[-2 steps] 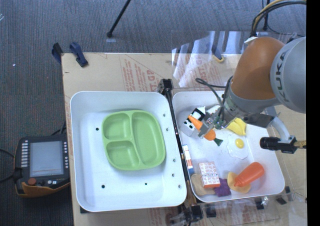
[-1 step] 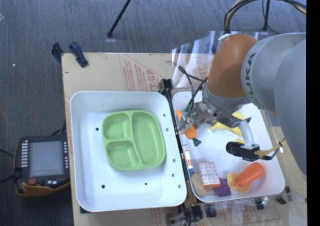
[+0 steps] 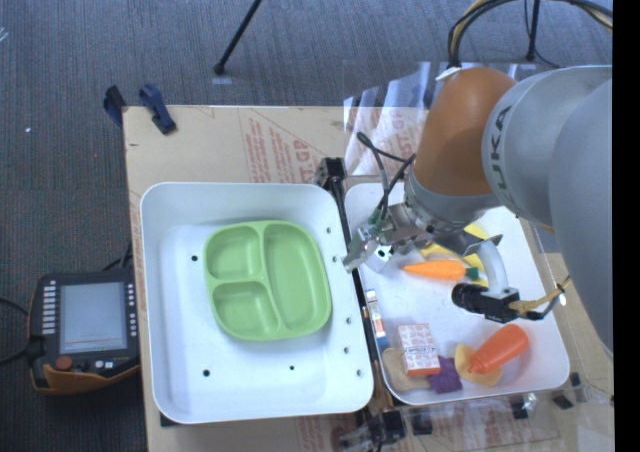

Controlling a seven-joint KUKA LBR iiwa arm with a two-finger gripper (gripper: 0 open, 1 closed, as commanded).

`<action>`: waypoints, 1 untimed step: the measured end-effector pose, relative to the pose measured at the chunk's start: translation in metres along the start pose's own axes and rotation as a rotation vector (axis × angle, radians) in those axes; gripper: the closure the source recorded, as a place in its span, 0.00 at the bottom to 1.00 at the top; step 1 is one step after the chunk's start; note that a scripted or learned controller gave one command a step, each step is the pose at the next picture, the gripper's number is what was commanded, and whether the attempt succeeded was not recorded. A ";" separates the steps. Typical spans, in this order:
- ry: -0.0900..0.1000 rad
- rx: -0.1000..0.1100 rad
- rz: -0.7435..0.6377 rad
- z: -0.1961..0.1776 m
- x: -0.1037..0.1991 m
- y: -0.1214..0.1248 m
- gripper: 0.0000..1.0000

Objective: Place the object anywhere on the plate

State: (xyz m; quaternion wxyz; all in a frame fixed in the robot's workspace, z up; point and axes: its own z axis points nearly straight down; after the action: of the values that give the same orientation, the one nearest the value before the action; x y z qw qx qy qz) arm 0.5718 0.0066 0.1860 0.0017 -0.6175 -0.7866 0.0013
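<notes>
Camera view: arm (image 3: 520, 150) crowds the right bin (image 3: 555, 365), over carrot (image 3: 437, 269) and orange bottle (image 3: 497, 349); green plate (image 3: 268, 278) sits left; jaws' state unclear.

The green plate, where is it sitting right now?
The green plate lies in the middle of the left white bin, seen from the overhead camera. The toys, such as the carrot, are in the right bin.

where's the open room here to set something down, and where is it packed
Open: the three compartments of the green plate, and the bare floor of the left bin around it, widest along its near edge. Crowded: the right bin, where the carrot, orange bottle and small box lie under the arm.
</notes>
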 end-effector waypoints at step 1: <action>0.001 0.002 -0.002 -0.009 0.000 0.001 1.00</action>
State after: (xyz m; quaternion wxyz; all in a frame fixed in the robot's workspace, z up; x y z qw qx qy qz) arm 0.5722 0.0069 0.1950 0.0026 -0.6165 -0.7873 0.0017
